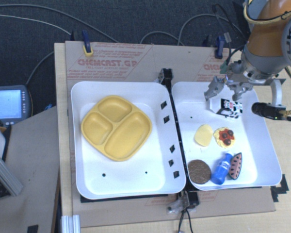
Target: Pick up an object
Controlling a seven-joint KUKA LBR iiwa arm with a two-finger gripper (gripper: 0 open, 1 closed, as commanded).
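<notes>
Pick attempt over the right bin, jaws spread.
Nearest lay a brown disc (199, 171), blue bottle (221, 169) and yellow piece (203, 135); beyond, the black-and-white object (230, 108) sat directly beneath the gripper (226, 90), which gripped nothing, evidently poised to descend.

Single fixed camera, mounted above the desk (136, 57), looking down at a slant. Mid distance: both bins fit in frame, left bin (82, 144) and right bin (266, 149) side by side. Arm (269, 28) enters from frame right.
</notes>
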